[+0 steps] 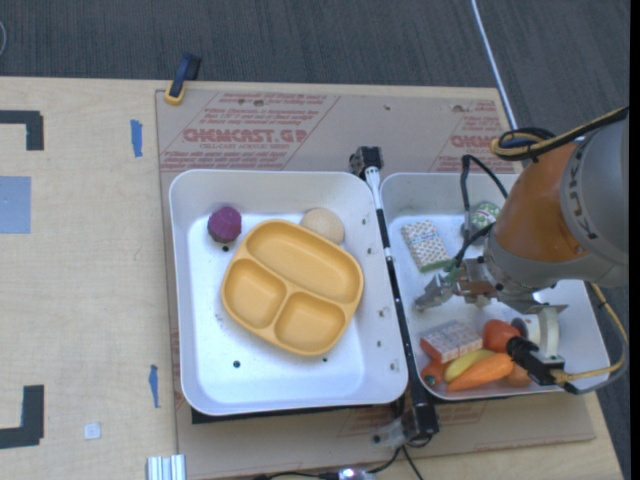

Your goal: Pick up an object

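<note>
My gripper (438, 293) hangs over the middle of the right bin (592, 320), pointing towards the bin's left wall. A speckled white packet (424, 243) lies just behind it. In front of it sits a red and white block (453, 339). At the bin's near edge lie an orange carrot (486, 371), a yellow banana-like piece (459, 365) and a red round fruit (497, 334). A green and white thing (487, 213) rests at the back, partly behind the arm. I see nothing held in the gripper.
The left bin (195, 298) bears a yellow three-part plate (292, 286), a purple ball (224, 224) and a beige round object (324, 224). The divider between the bins (388, 268) runs just left of the gripper.
</note>
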### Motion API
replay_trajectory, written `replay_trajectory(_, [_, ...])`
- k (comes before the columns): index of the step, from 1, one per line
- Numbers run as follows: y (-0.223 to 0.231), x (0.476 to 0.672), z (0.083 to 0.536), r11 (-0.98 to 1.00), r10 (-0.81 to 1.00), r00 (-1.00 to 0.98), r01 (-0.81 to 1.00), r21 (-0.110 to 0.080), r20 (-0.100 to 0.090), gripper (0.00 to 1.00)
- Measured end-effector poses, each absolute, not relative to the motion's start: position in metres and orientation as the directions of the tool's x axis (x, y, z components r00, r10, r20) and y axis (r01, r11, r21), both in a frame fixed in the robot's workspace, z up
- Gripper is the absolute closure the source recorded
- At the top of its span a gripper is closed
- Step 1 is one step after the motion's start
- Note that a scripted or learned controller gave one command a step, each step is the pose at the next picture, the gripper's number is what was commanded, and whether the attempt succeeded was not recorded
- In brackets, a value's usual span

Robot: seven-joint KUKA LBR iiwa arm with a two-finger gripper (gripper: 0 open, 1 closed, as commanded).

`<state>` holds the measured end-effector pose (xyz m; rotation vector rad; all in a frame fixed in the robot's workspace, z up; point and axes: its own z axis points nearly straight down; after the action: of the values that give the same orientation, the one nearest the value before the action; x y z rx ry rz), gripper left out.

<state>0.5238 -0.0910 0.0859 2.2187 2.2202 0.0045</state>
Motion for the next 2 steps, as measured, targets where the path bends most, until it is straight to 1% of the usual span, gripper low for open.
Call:
replay_trajectory(1, [-0.0914, 0.48, 0.0857, -0.001, 1.0, 0.001, 1.0, 0.002, 0.0, 0.0])
replay_trajectory(2, [-0.0919, 0.48, 0.0857, 0.0, 1.0, 0.0, 1.0, 0.002, 0.001, 0.0])
